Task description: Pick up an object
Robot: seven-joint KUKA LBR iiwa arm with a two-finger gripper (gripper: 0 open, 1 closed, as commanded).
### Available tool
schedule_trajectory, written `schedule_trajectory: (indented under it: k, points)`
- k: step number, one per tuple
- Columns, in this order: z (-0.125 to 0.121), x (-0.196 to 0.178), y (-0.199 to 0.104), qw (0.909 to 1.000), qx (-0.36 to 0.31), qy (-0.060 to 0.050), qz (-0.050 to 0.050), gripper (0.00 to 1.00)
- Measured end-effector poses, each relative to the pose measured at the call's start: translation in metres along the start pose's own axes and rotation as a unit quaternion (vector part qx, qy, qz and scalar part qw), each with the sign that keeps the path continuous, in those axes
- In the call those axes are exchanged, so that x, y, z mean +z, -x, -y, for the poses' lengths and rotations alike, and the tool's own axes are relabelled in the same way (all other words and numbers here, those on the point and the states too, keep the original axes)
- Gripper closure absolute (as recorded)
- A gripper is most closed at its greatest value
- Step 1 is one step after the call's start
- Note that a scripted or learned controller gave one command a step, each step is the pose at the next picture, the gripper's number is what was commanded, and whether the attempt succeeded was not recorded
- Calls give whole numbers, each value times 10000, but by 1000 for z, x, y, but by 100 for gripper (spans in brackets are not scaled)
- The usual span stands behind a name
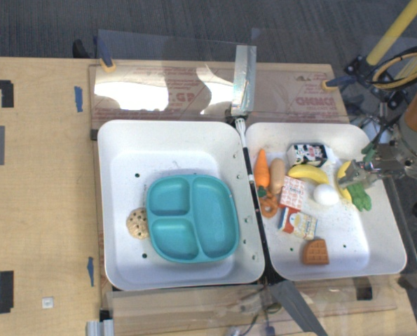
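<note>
a metallic silver-grey gripper with small dark fittings is seen at the right side. above it, black cables are looped beside a yellow hose. a brownish-orange rounded part is glimpsed at the frame's right margin.

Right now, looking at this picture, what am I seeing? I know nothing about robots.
You are looking down from a camera fixed above a workbench. Two shallow white trays sit side by side. The left bin holds a teal divided plate with a cookie beside it. The right bin holds toy food: a carrot, a banana, a white egg, a waffle and small cartons. The machine is a robot arm reaching in from the right; its gripper sits low at that bin's right side, near something green. I cannot tell whether it holds anything.
</note>
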State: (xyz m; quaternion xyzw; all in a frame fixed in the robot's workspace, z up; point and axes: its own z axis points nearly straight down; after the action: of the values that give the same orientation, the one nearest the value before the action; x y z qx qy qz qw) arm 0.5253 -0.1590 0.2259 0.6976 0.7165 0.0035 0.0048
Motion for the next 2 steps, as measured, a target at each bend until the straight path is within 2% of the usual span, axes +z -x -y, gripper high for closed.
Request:
schedule_trajectory:
  k: [1, 2]
  points:
    - [44, 34, -1, 9973, 732, -79, -12, 100]
    - [42, -110, -7, 9983, 578, 2, 5, 100]
